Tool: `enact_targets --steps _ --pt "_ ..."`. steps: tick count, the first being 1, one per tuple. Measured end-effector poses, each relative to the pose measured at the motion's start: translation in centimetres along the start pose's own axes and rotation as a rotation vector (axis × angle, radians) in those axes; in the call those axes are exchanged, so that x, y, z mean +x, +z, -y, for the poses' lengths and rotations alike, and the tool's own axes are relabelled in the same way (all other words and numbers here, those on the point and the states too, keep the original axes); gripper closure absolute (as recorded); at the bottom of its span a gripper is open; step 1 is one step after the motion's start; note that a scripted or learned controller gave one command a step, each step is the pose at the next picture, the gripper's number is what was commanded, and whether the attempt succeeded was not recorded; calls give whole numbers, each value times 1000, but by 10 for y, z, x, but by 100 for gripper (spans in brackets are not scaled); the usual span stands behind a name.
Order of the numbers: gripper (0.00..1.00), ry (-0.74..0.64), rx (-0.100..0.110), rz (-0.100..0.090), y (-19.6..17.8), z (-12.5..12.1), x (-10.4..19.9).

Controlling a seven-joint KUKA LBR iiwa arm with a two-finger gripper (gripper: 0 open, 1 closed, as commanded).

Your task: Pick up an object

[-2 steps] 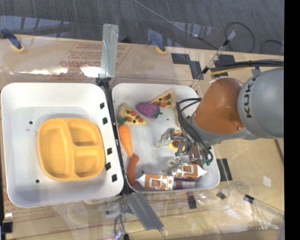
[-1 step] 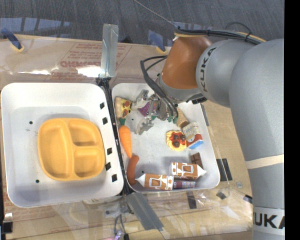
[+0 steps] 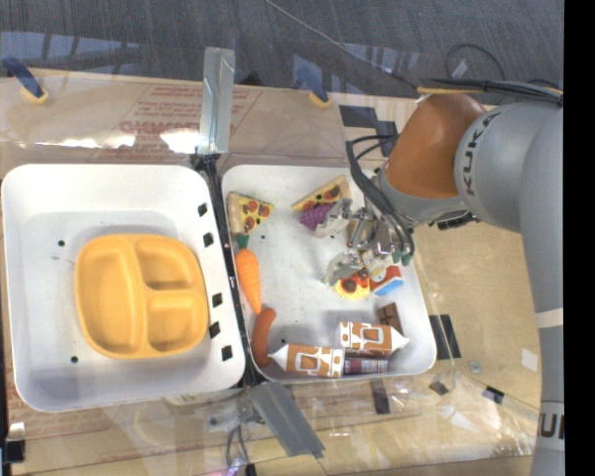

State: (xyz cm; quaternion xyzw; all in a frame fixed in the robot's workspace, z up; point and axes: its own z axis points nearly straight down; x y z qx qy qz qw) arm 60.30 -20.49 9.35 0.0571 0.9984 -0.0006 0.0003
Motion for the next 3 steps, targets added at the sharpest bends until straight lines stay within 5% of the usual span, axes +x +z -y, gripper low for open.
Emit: enact_targets --steps 1,2,3 --pt "0 -14 -1 2 0 -4 26" --pt "100 -22 -1 5 -11 -6 24" --pt "100 411 0 10 -146 9 19"
